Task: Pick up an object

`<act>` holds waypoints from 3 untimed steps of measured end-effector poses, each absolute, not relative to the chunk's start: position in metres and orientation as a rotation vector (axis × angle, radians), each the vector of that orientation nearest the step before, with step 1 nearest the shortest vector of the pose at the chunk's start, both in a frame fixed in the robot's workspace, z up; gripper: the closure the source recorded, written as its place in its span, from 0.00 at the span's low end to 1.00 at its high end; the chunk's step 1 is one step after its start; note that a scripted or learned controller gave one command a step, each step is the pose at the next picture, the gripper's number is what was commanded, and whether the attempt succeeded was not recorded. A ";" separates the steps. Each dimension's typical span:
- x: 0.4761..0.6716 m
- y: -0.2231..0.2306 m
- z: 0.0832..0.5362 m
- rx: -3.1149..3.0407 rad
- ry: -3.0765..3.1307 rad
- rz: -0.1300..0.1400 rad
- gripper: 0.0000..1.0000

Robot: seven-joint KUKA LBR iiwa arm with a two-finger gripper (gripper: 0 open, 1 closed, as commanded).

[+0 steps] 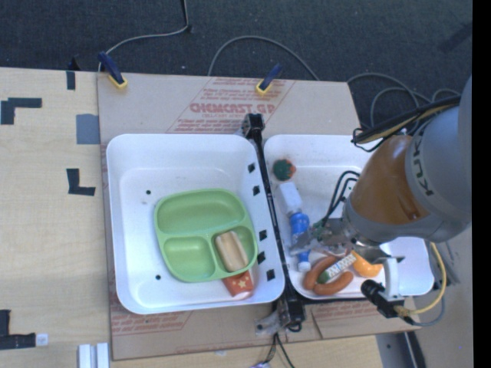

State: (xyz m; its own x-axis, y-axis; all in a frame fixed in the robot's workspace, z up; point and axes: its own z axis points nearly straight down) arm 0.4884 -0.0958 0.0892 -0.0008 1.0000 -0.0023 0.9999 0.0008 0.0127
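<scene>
Gripper (316,240) low in right bin (322,150), beside clear bottle (293,208) and hot dog (330,274); finger state: cannot tell.

Right bin (322,150) front crowded: bottle (292,205), hot dog (331,274); back corner open

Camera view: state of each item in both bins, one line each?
green tray: flat in left bin, bun-like piece in one compartment
red carton: beside the tray's near edge
plastic bottle: lying on its side, right bin
green ball: resting, right bin
hot dog toy: lying below the arm
gripper: down in right bin
</scene>
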 end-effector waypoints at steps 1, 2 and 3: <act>0.485 -0.135 0.104 2.219 2.219 0.003 0.00; 0.485 -0.135 0.114 2.220 2.219 0.002 1.00; 0.484 -0.159 0.206 2.221 2.219 -0.001 1.00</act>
